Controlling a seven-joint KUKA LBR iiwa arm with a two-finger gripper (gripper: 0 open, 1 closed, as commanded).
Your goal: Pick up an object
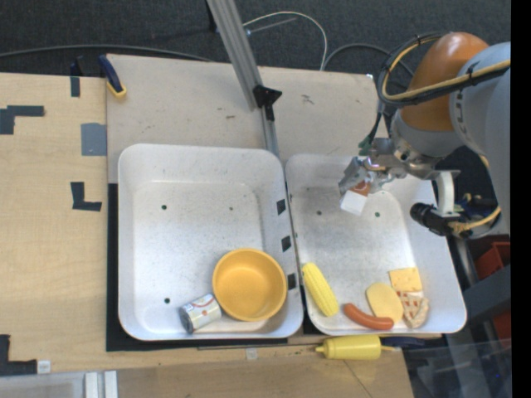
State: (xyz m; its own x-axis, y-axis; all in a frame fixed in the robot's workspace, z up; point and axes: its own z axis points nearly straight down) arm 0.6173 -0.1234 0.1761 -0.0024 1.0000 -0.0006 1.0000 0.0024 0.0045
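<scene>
Hovering gripper over right bin | white block just below | grip state unclear

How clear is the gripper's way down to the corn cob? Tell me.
Probably clear. The gripper hangs over the right bin, the corn cob lies exposed near its front-left corner, and nothing stands between them.

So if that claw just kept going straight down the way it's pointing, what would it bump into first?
Most likely the bare white floor of the right bin, near its far end. The claw hangs over that spot with a small white and red thing at its tip; height is hard to judge.
</scene>
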